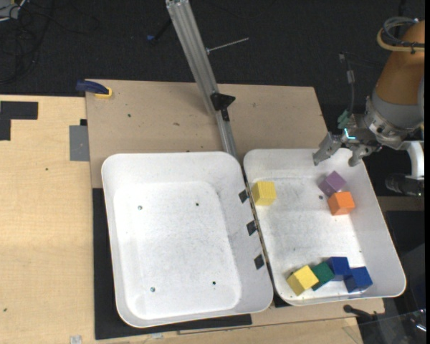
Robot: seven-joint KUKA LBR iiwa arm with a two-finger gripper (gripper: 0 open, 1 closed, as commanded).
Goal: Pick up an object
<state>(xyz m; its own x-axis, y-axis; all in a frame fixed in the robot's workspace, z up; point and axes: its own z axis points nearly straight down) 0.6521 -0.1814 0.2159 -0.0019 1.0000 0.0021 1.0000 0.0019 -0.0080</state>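
The right bin (301,224) holds several small blocks. A yellow cube (264,192) lies near its left wall. A purple cube (334,183) and an orange cube (341,203) touch each other near the far right. At the near edge sit a yellow block (302,279), a green block (322,273) and two blue blocks (338,266) (357,279) in a cluster. My gripper (340,156) hovers over the bin's far right corner, just beyond the purple cube, open with nothing between its fingers.
The left bin (172,235) lies beside the right one, with black clips (249,226) along the shared edge. A slanted aluminium rail (201,63) rises behind the bins. A wooden bench top (36,192) extends to the left.
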